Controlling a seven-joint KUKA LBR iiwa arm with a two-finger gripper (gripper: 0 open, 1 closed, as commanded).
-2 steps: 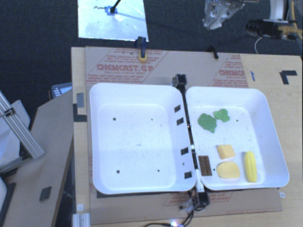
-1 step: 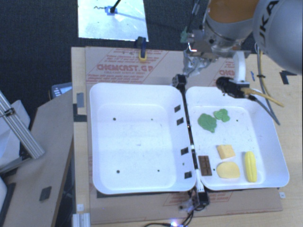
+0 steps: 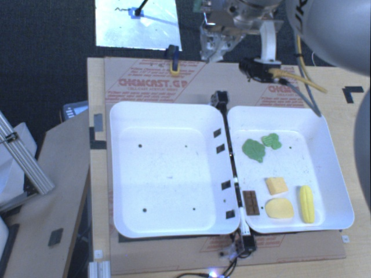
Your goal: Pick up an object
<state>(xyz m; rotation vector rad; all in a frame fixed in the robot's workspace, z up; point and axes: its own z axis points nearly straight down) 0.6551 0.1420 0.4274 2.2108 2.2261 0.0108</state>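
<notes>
Tool point(image 3: 213, 52) parked high beyond bins, jaw state impossible to tell. Corn cob point(image 3: 306, 204), yellow pieces, green leaves crowded in right bin point(image 3: 330, 133). Risk: flat pieces slipping, neighbours nudged during descent.

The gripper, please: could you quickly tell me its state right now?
Gripper: raised above the bench behind the bins, away from the objects; open or shut cannot be told.
</notes>
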